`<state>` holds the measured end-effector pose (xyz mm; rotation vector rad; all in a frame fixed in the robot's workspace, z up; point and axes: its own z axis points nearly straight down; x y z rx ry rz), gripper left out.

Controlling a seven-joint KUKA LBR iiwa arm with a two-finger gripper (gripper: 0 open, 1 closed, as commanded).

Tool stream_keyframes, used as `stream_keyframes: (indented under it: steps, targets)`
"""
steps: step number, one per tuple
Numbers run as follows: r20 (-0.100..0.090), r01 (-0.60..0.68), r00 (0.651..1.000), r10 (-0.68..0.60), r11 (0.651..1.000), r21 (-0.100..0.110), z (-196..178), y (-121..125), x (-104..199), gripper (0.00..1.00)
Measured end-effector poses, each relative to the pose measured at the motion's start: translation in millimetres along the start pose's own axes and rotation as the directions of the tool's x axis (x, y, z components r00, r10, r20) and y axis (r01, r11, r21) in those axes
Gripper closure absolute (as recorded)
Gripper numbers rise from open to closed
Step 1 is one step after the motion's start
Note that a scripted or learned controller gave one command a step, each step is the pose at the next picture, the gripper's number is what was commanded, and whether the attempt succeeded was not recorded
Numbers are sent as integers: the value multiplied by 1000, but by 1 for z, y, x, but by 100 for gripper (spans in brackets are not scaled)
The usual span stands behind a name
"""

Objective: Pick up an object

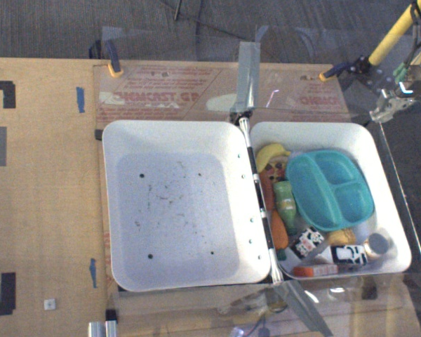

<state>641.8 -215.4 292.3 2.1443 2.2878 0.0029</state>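
Gripper and wrist sit at the far right, outside the bins and past the right bin's far corner; whether it is wide or narrow I cannot tell, and nothing shows in its grasp. Largest on the bench, the left bin shows a bare, speckled floor. Beside it, touching along a shared rim, the right bin holds every candidate for picking. A teal divided tray dominates it, lying across the middle and partly covering smaller items, so it looks like the most exposed target but an awkwardly broad one. Along the left wall lie a yellow banana, a green piece and an orange carrot shape, crowded against the rim. Near the front are a cow-patterned block and a small grey cap.
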Motion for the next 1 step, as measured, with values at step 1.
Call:
stream_keyframes:
  steps: [1]
  targets:
    - [0,217,976,-217,976,-1,-17,-14,-7,100]
